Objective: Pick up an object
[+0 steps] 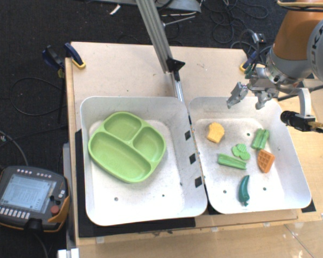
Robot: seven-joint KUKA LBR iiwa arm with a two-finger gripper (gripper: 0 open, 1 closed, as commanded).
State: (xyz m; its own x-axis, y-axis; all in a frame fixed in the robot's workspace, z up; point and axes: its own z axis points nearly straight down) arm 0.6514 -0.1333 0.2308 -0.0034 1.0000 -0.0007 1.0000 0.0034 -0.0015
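The arm [299,34] has a wide, rounded orange band with a glossy surface, and beside it a grey shell with part of dark lettering. Below the band sits a grey metal wrist block. The fingers [238,94] are light grey metal. Thin cables, one looking green, run near the wrist.
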